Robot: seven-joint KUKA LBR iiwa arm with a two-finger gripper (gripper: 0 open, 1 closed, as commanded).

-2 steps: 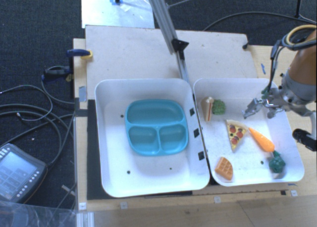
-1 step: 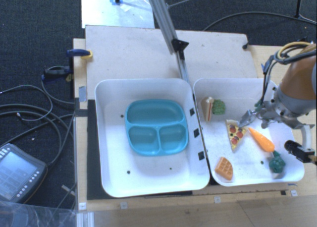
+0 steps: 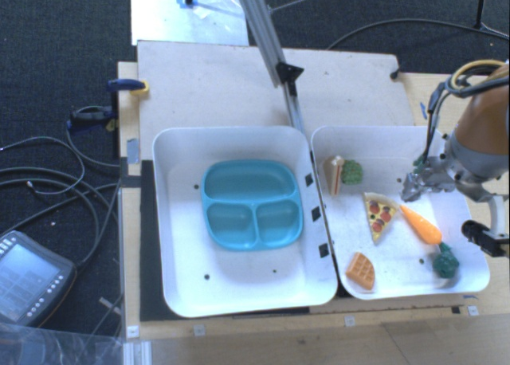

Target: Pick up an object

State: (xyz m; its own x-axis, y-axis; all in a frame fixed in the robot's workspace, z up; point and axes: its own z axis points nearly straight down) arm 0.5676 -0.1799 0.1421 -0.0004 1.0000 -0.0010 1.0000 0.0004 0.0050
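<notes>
Working from the right bin [image 3: 398,142], the one bearing the toy food; leaving the left bin [image 3: 179,276] and its blue divided tray [image 3: 252,202] out of this try.

Reaching in from the right with the arm [image 3: 482,128]. Hovering the gripper [image 3: 415,186] over the right half of the right bin, just beside the carrot [image 3: 420,225]. Not reading the pincer state: too small and blurred, cannot tell. Seeing nothing lifted.

Judging the step as approach, pick not yet made. Taking the carrot as the likeliest target, since it is the nearest piece.

Noting the carrot lying flat on the bin floor, between the pizza slice [image 3: 380,216] and the green piece [image 3: 445,262]. Running its long axis from upper left to lower right, narrow tip pointing upper left toward the gripper, thick end toward the green piece.

Expecting the next move to call for shifting down-view over the carrot's middle, turning the wrist to close across the long axis, then descending. Watching the pizza slice close along one side.

Logging the waffle [image 3: 360,271] as well apart.
</notes>
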